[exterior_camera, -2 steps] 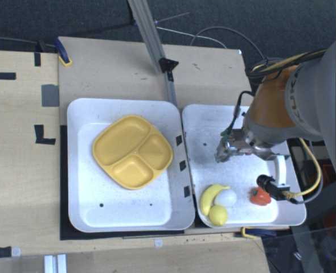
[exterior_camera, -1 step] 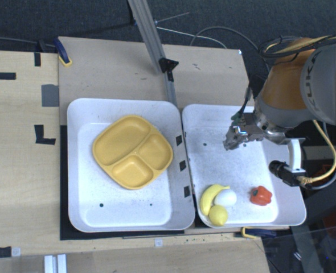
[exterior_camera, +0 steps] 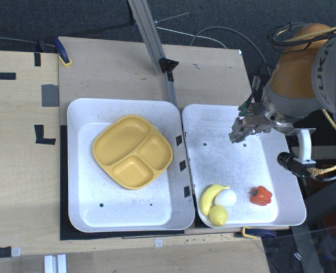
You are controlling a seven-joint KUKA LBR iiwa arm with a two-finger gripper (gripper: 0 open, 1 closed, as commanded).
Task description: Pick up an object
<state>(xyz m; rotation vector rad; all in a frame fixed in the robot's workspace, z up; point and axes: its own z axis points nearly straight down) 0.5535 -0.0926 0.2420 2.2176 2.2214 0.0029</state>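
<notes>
Nothing picked yet: hand (exterior_camera: 240, 133) hovers over right bin (exterior_camera: 282, 169), grip state unclear; banana (exterior_camera: 211, 196), egg (exterior_camera: 226, 198), red pepper (exterior_camera: 261, 195) untouched.

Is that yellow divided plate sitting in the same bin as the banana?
No, the yellow divided plate lies in the left bin, while the banana lies in the right bin.

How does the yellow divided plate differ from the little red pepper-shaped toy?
The yellow divided plate is broad, flat and has three compartments; the small red pepper-shaped toy is rounded. The plate lies in the left white bin, the pepper in the right white bin. Both lie untouched.
</notes>
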